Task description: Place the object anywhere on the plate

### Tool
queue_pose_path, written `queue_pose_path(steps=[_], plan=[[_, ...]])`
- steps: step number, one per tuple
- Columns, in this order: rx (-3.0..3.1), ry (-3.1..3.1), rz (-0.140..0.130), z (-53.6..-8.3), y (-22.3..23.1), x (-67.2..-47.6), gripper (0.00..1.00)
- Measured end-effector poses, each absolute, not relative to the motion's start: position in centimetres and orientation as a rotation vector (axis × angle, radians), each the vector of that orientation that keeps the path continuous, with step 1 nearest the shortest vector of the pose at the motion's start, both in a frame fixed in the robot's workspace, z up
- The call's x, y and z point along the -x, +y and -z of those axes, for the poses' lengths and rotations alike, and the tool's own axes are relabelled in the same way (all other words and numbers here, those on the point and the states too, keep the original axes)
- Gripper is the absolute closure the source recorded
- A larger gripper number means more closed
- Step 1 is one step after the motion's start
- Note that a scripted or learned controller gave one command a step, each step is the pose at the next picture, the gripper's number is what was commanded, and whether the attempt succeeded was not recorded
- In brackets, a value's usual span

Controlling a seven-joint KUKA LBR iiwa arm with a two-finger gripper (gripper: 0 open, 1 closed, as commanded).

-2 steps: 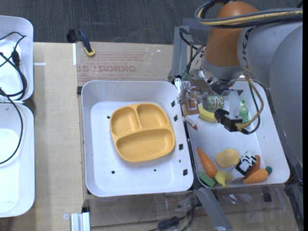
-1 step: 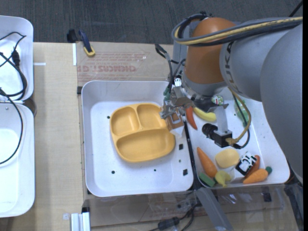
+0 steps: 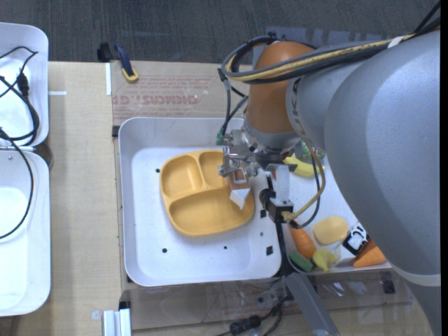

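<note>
Wooden bench (image 3: 77, 187) planks are carrying two shallow white bins, with dark floor showing beyond the far edge. One white bin (image 3: 140, 208) is sitting in the middle of the view and is holding a yellow plate (image 3: 192, 201) with three compartments, two small ones at the far side and one large one nearer the camera. Over the plate's right edge the gripper (image 3: 239, 180) is hanging down from the grey arm (image 3: 378, 138), and a small white object (image 3: 240, 199) is lying just below it on the rim of the large compartment; whether the fingers are apart or together cannot be told. To the right, partly under the arm, toy food is lying in a heap: a banana (image 3: 299, 165), a lemon (image 3: 329, 228) and a carrot (image 3: 302, 241). Another bin (image 3: 21, 208) at the left edge is holding black cables (image 3: 19, 96).
</note>
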State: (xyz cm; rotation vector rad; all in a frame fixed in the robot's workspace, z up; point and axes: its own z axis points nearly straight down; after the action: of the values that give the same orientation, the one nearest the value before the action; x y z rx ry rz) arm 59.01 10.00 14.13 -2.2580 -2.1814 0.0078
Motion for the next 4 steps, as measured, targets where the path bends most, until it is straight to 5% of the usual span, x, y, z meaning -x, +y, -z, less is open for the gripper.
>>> queue_pose_path(steps=[1, 2, 3, 4], plan=[[2.400, -2.024, -0.007, -19.1, 9.4, -53.7, 1.00], [2.402, -2.023, -0.007, -19.1, 9.4, -53.7, 0.00], [2.033, -2.395, -0.004, -19.1, 6.5, -55.6, 0.00], [2.044, -2.382, -0.009, -12.6, 12.3, -47.9, 0.00]])
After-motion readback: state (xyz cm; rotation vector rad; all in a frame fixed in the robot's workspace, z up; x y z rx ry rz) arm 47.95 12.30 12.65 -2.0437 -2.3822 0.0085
